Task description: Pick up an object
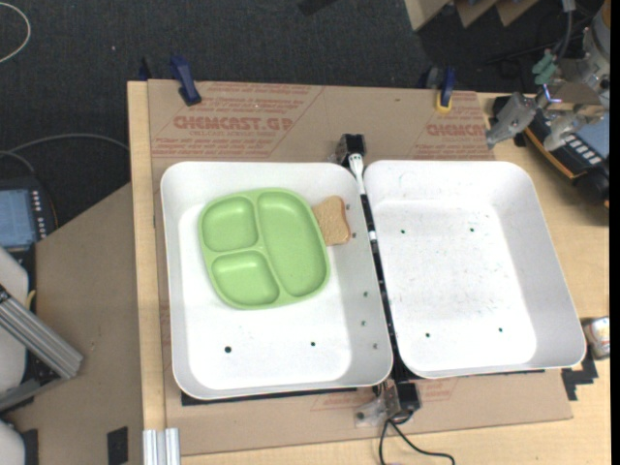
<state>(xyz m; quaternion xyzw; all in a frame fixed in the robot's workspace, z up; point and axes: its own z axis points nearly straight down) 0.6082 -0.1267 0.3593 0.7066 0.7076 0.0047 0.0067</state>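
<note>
Approach stage of the pick, with nothing yet grasped. At upper right, past the far corner of the right bin [465,260], the gripper [509,116], raised clear of the bench and well apart from both candidates. Open or closed: impossible to tell at this angle, amid cables and clutter.

In the left bin [174,289], toward its far half, a green divided plate [263,248], lying flat with three compartments facing up. Just beside it, touching or nearly touching its right rim, a small tan block [332,220], sponge-like or toast-like, close to the seam between the two bins.

Next move, by judgement: a long reach leftward across the right bin, then a descent into the left one. Probably the easier target in the tan block, small enough to fit between two jaws, though crowded by the plate on one side and the bin wall on the other. For the plate, likely a rim pinch only, given its broad, shallow, slick form. Careful centring needed either way to avoid nudging one against the other.
</note>
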